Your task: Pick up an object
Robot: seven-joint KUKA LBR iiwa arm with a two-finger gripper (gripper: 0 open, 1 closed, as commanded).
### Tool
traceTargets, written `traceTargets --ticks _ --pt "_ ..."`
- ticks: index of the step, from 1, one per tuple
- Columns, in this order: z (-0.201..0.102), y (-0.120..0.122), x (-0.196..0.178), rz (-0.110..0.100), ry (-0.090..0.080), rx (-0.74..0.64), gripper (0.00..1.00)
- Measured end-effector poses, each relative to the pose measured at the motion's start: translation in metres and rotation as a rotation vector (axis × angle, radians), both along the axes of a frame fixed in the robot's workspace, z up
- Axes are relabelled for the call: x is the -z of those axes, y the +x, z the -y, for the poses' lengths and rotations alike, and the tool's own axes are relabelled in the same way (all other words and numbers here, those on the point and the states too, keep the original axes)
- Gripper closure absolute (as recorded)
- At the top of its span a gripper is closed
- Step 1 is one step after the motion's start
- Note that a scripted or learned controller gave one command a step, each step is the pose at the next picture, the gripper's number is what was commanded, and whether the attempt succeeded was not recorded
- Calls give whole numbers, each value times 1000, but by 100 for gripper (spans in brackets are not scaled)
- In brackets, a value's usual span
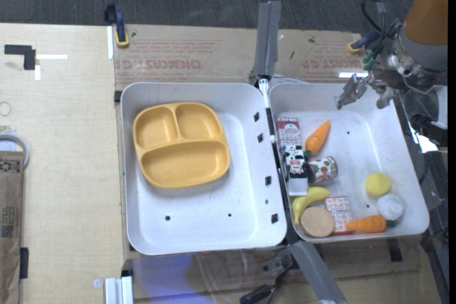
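Gripper [365,90]: spread, empty. Carrot [318,136], below and left of it: light, rigid, smooth, tapered; likely best gripped across thick middle.

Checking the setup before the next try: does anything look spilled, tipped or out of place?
Nothing stands out. The yellow divided plate lies flat in the left bin. The toy food, including two carrots, sits loose inside the right bin, with nothing over its rim.

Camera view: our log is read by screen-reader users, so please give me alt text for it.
A gripper hangs over the far edge of the right bin, which holds small food items. The left bin holds a yellow divided plate.
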State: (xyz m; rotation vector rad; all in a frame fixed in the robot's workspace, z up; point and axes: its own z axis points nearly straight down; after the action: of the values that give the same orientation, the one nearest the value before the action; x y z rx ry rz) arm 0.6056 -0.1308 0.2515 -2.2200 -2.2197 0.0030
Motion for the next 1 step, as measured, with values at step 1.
traceTargets --ticks 1 --pt "-13 34 148 0 -1 15 0"
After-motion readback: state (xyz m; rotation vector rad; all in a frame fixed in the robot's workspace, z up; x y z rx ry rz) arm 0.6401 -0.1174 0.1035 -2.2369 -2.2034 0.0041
